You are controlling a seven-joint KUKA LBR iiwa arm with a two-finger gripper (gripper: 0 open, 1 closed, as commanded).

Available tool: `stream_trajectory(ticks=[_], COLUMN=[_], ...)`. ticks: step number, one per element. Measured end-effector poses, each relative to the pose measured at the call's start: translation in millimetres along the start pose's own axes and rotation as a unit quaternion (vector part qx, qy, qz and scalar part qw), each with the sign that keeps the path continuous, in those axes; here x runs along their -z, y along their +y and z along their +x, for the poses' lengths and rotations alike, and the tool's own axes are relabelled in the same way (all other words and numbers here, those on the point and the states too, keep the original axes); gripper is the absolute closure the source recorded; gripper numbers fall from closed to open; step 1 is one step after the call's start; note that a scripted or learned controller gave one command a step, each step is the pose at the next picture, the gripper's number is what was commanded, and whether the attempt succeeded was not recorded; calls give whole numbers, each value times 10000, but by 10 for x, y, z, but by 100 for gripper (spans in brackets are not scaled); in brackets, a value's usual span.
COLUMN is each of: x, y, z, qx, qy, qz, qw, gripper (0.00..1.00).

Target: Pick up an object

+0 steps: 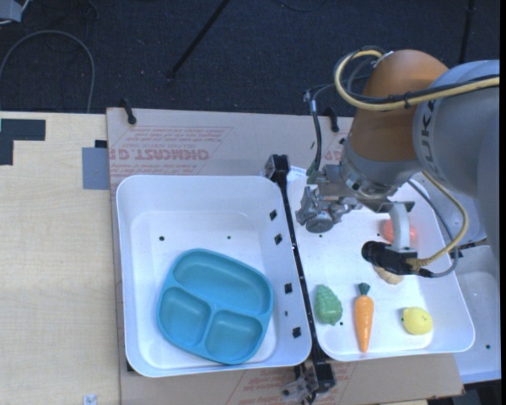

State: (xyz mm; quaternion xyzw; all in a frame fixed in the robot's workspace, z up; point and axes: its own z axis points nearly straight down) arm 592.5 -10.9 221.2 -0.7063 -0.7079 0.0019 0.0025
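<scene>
Bench (pixel 51 268): two shallow white bins stand side by side, touching along a shared dividing wall.

Left bin (pixel 126 226): holds one blue divided plate (pixel 215 306). It lies flat towards the bin's near right corner, close to the dividing wall.

Right bin (pixel 341 256): holds four loose items.
- A green toy vegetable (pixel 327 304) lies by the near left corner, just beside the dividing wall.
- An orange carrot (pixel 363 315) with a green top lies just right of it, along the near edge, its tip pointing at that edge.
- A yellow lemon (pixel 417 320) lies towards the near right corner, apart from the carrot.
- A red-pink item (pixel 399 230) lies near the middle of the right edge. The arm partly covers it and its kind cannot be determined.

Arm (pixel 422 133): reaches in over the right bin's far right corner.

Gripper (pixel 319 218): is low over the far left part of the right bin, near the dividing wall and well apart from all four items. Whether it is apart or together cannot be told from this angle. No item is seen in its grasp.
</scene>
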Motion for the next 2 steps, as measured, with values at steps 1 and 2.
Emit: stream_trajectory(ticks=[1,2], x=[65,103], y=[-140,-262], z=[410,980], qx=[3,3], qy=[2,0], qz=[-2,-1], qw=[10000,10000], gripper=[100,100])
